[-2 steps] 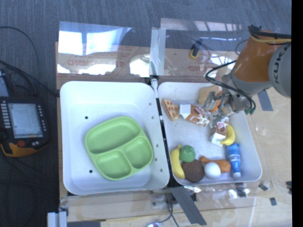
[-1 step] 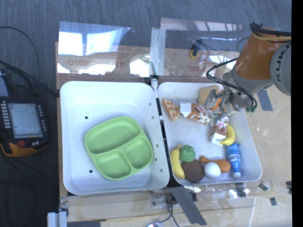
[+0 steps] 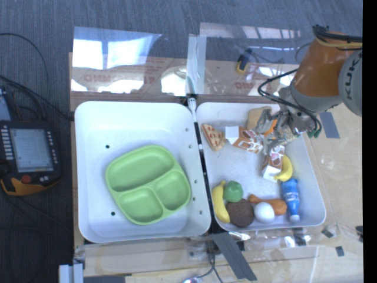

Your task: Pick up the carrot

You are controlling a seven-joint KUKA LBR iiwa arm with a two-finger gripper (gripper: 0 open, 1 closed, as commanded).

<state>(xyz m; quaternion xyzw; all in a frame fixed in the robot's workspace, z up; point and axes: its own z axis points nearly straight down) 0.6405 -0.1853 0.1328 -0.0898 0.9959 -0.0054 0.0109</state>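
Observation:
An orange carrot [image 3: 273,204] lies near the front of the right bin [image 3: 315,181], wedged between a white egg [image 3: 265,212] and a blue bottle [image 3: 291,199]. Only part of it shows behind the egg. My gripper [image 3: 278,126] hangs low over the back right part of the same bin, above a clutter of packets, well behind the carrot. A thin orange streak shows just beside the gripper, but I cannot tell what it is.
The right bin also holds a pizza slice [image 3: 213,137], a snack packet [image 3: 247,141], a small box [image 3: 272,164], two bananas [image 3: 287,168] [image 3: 218,202], a green fruit [image 3: 234,190] and a brown lump [image 3: 240,213]. A green divided plate [image 3: 148,183] sits in the left bin [image 3: 94,128].

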